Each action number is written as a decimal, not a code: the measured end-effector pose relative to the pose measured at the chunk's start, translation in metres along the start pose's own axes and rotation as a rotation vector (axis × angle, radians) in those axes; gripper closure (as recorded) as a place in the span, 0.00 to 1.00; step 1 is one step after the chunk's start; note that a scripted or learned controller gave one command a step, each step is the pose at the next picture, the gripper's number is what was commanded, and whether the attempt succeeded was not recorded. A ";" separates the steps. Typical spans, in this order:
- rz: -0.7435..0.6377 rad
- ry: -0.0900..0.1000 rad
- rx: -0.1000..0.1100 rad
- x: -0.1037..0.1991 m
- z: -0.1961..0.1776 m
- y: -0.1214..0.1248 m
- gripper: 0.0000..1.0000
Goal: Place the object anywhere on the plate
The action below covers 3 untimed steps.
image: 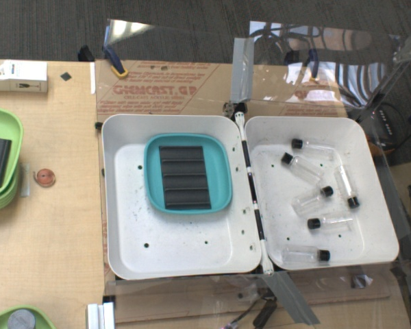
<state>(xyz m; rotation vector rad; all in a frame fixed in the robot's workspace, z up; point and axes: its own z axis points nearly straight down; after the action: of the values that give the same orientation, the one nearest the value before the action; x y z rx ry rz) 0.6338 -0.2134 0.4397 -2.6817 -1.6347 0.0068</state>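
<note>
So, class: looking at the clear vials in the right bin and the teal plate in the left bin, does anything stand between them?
Only the bin walls where the two bins meet. The vials lie loose in the right bin; the teal plate in the left bin carries a dark ridged insert, with rim bare.

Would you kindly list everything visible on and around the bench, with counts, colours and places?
bins: 2, white, side by side at centre.
plate: 1, teal with dark ribbed insert, in the left bin's upper half.
vials: about 6, clear with black caps, scattered in the right bin.
cardboard sheet: 1, brown with red print, behind the bins.
green tray: 1, light green holding a dark block, at the far left edge.
small round disc: 1, reddish, on the wooden bench beside the green tray.
white box: 1, top left.
</note>
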 end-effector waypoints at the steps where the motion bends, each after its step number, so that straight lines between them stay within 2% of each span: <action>1: 0.150 0.001 0.000 0.012 0.000 0.023 0.00; 2: 0.292 0.000 0.002 0.015 0.000 0.021 0.00; 3: 0.422 0.001 0.002 0.004 0.000 0.011 0.00</action>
<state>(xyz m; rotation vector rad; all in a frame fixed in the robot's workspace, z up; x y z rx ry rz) 0.6457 -0.2152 0.4396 -2.9634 -1.0361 0.0080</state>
